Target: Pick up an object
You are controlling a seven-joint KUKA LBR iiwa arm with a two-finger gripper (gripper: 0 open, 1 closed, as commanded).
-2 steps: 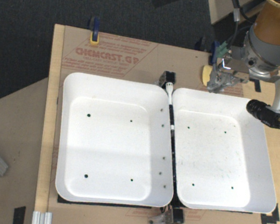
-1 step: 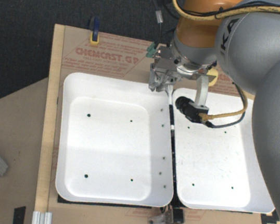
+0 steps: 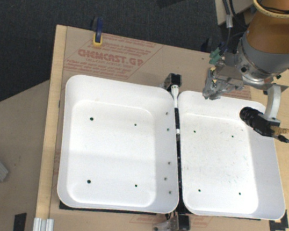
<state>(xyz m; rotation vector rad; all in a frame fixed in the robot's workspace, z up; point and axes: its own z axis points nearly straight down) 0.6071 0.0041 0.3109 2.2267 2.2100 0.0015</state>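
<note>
One pincer, on the grey-and-orange arm, hangs over the far left corner of the right bin, right at its rim. Can't tell how far open it is, or whether it has hold of anything. Can't tell where the object is either. Left bin sits just beside, black strip along the seam between them. Both rest on a brown sheet; blue-and-yellow clamp at its far left edge.
</note>
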